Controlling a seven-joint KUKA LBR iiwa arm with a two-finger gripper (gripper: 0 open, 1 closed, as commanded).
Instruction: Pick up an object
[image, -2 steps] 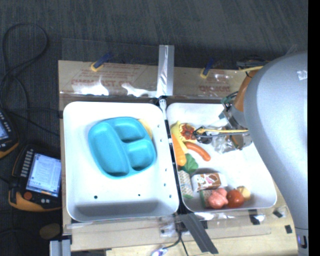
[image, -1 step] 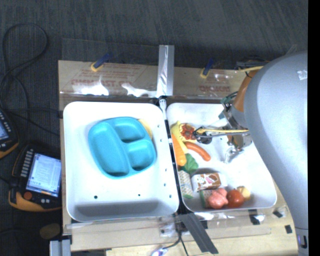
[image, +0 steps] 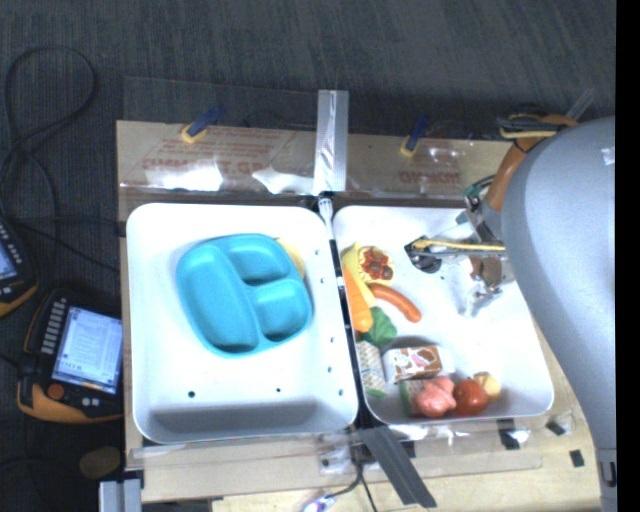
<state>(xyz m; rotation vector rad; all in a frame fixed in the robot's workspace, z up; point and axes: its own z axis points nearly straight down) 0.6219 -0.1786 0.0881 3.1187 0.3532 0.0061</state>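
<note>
Just left of the fingers (image: 487, 285), red sausage (image: 396, 300).

Toy food lay along my right bin's (image: 520, 330) left and near sides: an orange carrot (image: 357, 300), a red sausage (image: 396, 300), a small carton (image: 413, 361), a tomato (image: 470, 396).

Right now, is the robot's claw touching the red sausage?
Apart. The camera view shows bare white bin floor between the gripper and the red sausage, which lies lower left of it.
</note>
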